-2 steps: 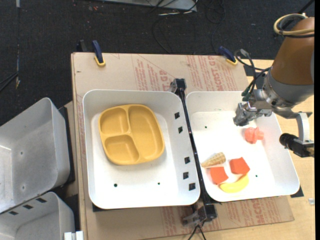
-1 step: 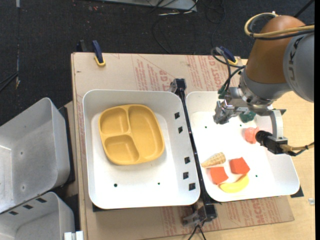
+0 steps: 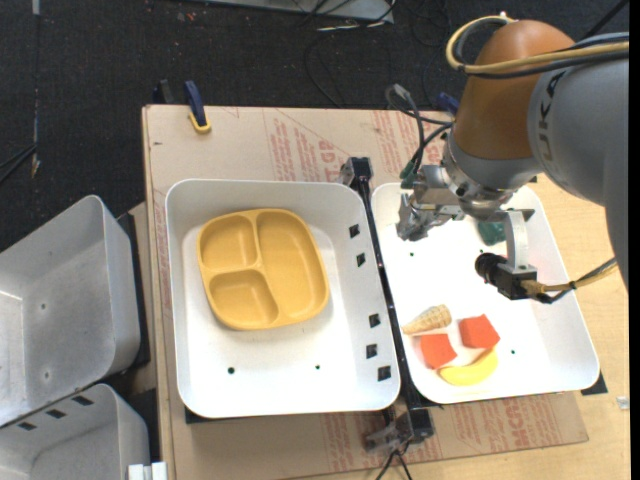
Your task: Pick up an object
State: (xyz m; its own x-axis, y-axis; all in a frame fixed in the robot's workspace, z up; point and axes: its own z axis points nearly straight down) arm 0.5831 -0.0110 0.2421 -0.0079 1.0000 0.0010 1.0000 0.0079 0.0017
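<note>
Cardboard underlies two white bins amid dark carpet and cables; whether the fingers are parted is unclear.

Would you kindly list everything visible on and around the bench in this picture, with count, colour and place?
bins: two, white, side by side on the bench
divided plate: one, yellow, in the left bin
cone-shaped piece: one, tan, lower part of the right bin
blocks: two, orange-red, beside the cone
banana-shaped piece: one, yellow, below the blocks
small object: one, teal, upper right bin, partly hidden by the arm
clamp: one, yellow and blue, bench's far edge
arm: one, grey and orange, from the right
gripper: one, over the right bin's upper part
</note>
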